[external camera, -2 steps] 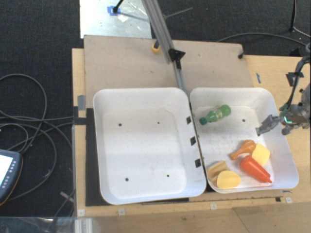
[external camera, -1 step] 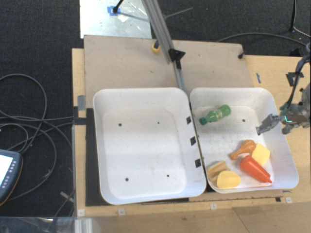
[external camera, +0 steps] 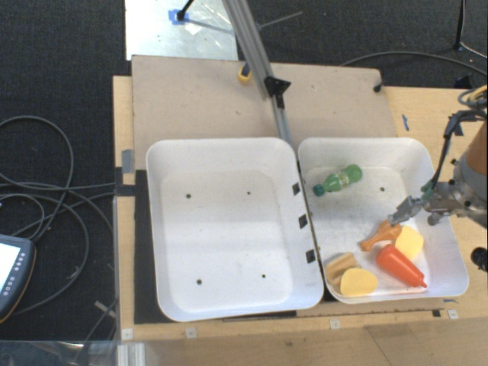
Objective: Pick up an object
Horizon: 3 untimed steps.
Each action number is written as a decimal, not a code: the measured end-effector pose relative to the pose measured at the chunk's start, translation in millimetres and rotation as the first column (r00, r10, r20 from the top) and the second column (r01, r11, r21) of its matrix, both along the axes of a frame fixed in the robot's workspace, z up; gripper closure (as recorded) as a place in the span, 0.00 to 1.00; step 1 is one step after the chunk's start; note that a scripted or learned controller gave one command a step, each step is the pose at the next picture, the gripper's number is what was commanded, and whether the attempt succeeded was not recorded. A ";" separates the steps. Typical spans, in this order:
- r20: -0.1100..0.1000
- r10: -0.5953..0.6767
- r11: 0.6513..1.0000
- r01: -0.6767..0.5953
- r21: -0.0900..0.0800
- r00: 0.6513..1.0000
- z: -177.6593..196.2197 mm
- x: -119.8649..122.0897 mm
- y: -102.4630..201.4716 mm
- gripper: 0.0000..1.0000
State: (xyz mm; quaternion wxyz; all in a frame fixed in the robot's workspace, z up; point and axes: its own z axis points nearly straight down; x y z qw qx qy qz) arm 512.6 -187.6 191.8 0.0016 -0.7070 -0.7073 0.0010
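Above right bin (external camera: 404, 152), gripper (external camera: 399, 216) touching orange toy (external camera: 379, 238), green bottle (external camera: 338, 180) apart

Two white bins sit on the counter: a left bin (external camera: 229, 227) and a right bin (external camera: 381, 158). The right bin holds six things: one green bottle (external camera: 338, 180), one orange piece (external camera: 380, 237), one yellow block (external camera: 409, 243), one red cone (external camera: 400, 266), one yellow disc (external camera: 358, 282), one tan block (external camera: 340, 264).

table (external camera: 358, 334) carries left bin (external camera: 164, 158) | brown board (external camera: 198, 97) behind left bin | grey pole (external camera: 252, 33) slanting above board | black cables (external camera: 46, 197) left of table | screen device (external camera: 11, 269) at far left
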 end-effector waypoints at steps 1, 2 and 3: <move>0.000 0.000 1.000 0.000 0.000 1.000 -62.5 2.3 0.6 0.00; 0.014 0.000 1.000 0.000 -0.002 1.000 -97.9 6.4 0.6 0.00; 0.017 0.001 1.000 -0.001 -0.005 1.000 -86.3 7.0 -0.3 1.00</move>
